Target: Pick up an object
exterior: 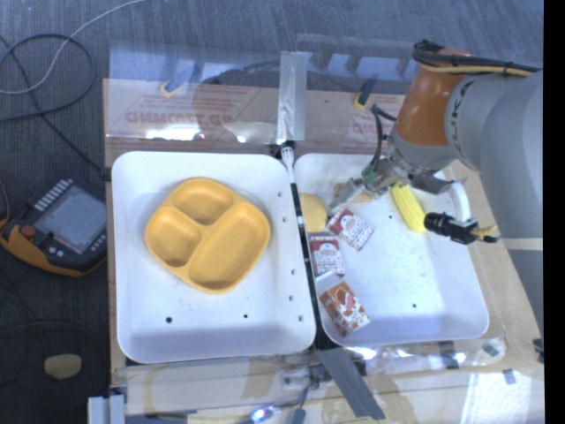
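Observation:
My gripper point(357, 186) hangs low over the back left part of the right bin point(441, 312), under the orange band point(428, 104) of the arm. Its tip is between a yellow round object point(312, 208) at the bin's left wall and a corn cob point(407, 207) to its right. Just in front of it lies a red and white packet point(353, 229). Two more packets lie further forward, one point(326, 255) near the left wall and one point(342, 307) near the front. Nothing shows as held.
The left bin point(159, 325) holds a yellow divided plate point(207, 233). A black part with a yellow tip point(452, 225) sticks out over the right bin's right side. A handheld controller point(60, 226) lies on the floor to the left.

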{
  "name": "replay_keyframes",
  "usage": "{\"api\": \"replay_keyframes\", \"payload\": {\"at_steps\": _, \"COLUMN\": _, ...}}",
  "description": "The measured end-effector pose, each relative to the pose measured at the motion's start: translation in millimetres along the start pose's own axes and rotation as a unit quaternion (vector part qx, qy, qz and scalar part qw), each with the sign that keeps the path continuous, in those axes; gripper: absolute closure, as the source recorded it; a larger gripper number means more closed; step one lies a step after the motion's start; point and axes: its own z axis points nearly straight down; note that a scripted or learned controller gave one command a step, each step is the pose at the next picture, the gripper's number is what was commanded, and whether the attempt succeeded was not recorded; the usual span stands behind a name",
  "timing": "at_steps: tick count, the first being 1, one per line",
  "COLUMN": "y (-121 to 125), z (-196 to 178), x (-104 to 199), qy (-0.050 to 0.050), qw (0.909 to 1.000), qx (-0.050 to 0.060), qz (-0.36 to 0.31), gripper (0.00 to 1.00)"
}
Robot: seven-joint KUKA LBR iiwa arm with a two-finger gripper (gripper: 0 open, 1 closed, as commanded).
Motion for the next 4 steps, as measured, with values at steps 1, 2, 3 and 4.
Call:
{"api": "replay_keyframes", "payload": {"at_steps": 1, "y": -14.2, "z": 14.9, "x": -81.9, "qy": 0.004, "qw": 0.9998, "qx": 0.005, "qz": -0.021, "gripper": 0.0}}
{"api": "replay_keyframes", "payload": {"at_steps": 2, "y": -54.8, "z": 16.6, "x": -81.9, "qy": 0.001, "qw": 0.9984, "qx": -0.003, "qz": -0.057, "gripper": 0.0}}
{"api": "replay_keyframes", "payload": {"at_steps": 3, "y": -49.6, "z": 17.0, "x": -83.7, "qy": 0.003, "qw": 0.9987, "qx": -0.002, "qz": -0.051, "gripper": 0.0}}
{"api": "replay_keyframes", "payload": {"at_steps": 4, "y": -47.5, "z": -47.7, "x": -85.4, "qy": 0.0, "qw": 0.9938, "qx": 0.002, "qz": -0.111, "gripper": 0.0}}
